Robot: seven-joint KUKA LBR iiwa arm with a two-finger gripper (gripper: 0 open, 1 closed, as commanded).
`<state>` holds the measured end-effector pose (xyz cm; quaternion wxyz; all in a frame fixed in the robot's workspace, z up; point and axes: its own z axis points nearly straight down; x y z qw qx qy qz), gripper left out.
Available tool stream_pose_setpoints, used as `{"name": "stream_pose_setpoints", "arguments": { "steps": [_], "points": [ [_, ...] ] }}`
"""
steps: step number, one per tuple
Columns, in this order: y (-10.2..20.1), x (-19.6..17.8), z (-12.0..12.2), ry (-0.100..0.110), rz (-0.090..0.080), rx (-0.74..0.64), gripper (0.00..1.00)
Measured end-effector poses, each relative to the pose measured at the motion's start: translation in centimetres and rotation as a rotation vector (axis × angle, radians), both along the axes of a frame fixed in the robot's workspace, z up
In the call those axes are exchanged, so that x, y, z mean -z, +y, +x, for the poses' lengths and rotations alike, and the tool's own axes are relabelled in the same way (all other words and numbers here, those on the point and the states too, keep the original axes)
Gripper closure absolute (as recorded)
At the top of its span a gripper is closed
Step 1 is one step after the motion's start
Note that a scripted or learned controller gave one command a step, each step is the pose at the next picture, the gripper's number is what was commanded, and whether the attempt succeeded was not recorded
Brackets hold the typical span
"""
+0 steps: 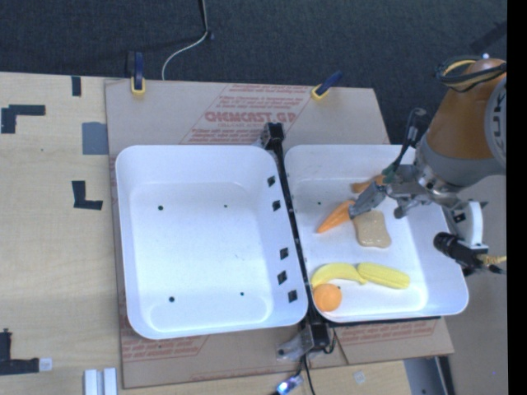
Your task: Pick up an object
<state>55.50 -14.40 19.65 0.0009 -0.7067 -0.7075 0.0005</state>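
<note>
The right bin point(436, 303) holds an orange carrot point(335, 218), a tan bread-like piece point(373, 232), a yellow banana point(336, 274), a yellow corn cob point(384, 276) and a small orange ball point(328, 298). My gripper point(379, 210) hangs low over the bin's middle, just above the tan piece, and is open. One finger point(362, 206) reaches toward the carrot's thick end, while the other sits to the right of the tan piece. Nothing is held between them. A small orange bit point(362, 188) peeks out behind the gripper.
The left bin point(132, 220) sits beside the right one, with a black divider point(284, 220) between them. Both rest on a cardboard sheet point(239, 113) held by clamps. The arm's orange band point(461, 122) rises at the right.
</note>
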Motion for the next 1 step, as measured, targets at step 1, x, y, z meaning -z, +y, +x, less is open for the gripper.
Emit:
{"name": "stream_pose_setpoints", "arguments": {
  "steps": [1],
  "points": [
    [0.07,-0.98,0.03,0.000,0.000,-0.001,1.00]
  ]
}}
